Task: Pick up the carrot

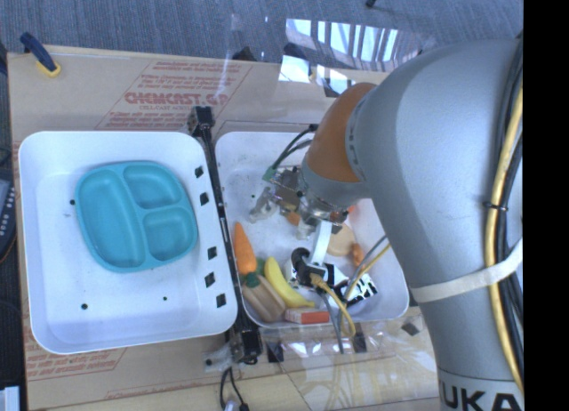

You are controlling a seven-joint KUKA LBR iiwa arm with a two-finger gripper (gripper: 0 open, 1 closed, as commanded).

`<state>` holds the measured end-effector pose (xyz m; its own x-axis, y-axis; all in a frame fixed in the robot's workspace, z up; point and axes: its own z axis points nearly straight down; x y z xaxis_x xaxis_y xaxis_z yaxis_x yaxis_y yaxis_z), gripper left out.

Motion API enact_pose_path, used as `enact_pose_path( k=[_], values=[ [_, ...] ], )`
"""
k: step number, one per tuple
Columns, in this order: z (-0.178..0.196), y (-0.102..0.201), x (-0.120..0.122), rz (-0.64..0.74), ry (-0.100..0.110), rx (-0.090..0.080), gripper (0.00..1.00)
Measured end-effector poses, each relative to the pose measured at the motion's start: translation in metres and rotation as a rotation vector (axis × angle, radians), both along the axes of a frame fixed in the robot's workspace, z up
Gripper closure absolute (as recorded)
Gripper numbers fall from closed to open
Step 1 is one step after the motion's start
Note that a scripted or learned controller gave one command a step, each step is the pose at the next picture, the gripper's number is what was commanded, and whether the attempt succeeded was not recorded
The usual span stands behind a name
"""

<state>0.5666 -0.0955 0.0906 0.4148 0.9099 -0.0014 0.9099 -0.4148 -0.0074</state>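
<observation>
The carrot (244, 249) lies in the right bin (233, 153), close to its left wall, pointing away from the camera with its tip toward the far side. At its near end sit a small green piece (250, 279) and a yellow banana (284, 283), with tan, bread-like food pieces (263, 301) along the bin's near edge. The grey arm (444, 178) with its orange band (336, 138) comes in from the right, and the end effector (300, 205) hangs over the middle of the right bin, right of the carrot and apart from it; I cannot tell how it is set. The left bin (44, 311) holds a teal divided plate (135, 215). Both bins rest on the desk (116, 89).
</observation>
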Motion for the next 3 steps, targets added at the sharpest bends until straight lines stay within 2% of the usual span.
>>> enact_pose_path(
  k=[1,2,3],
  values=[
    [0.009,0.001,0.000,0.008,0.005,0.005,1.00],
    [0.009,0.001,0.000,0.010,0.006,0.005,0.00],
    [0.062,0.001,0.082,0.031,-0.006,0.001,0.00]
  ],
)
